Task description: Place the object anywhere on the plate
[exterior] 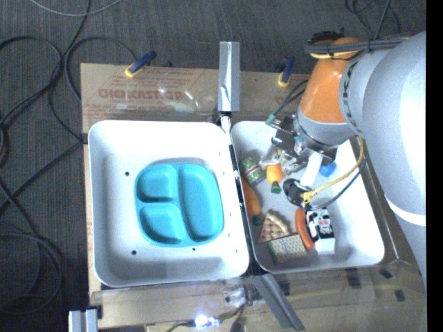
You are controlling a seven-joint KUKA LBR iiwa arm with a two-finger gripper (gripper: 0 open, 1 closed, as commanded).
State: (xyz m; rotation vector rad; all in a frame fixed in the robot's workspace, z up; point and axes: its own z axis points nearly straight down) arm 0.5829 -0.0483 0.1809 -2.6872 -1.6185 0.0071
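A blue three-compartment plate (181, 203) lies in the left white bin (111, 151) with nothing on it. My gripper (286, 163) hangs low over the upper middle of the right bin (360, 247), among the toy food. A small orange piece (275, 174) and a green-and-white item (251, 169) lie right beside its tip. The wrist hides the fingertips.
The right bin also holds an orange carrot-like piece (252, 200), a sandwich wedge (275, 225), a waffle-patterned piece (284, 246), a red-orange sausage shape (304, 231) and a white box (322, 228). A metal divider (228, 81) stands behind the bins. Yellow and green cables trail from the wrist.
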